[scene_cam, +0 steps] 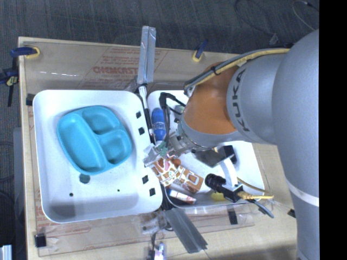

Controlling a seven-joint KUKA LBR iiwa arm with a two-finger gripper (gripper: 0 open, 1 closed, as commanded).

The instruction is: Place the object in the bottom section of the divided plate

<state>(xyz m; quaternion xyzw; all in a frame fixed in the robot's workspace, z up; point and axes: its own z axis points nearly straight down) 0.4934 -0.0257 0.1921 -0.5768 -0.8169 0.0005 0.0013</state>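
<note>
I am seeing the big grey arm with its orange band [209, 110] looming over the right of the frame, nearest my camera, reaching down into the right white bin [250, 155]. Its gripper [169, 145] is hovering over a brown patterned packet [176, 173] amid clutter at centre. The blue three-section plastic plate [95, 137] is sitting in the left white bin [81, 199], centre-left of the frame.

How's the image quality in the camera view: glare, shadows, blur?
Camera view: soft, slightly blurred overall; glare washes out the left white plastic bin's rim; shadow pools at that bin's near corner; the blue three-section divided plate reads clearly; the grey arm with orange band hides much of the right bin.
</note>
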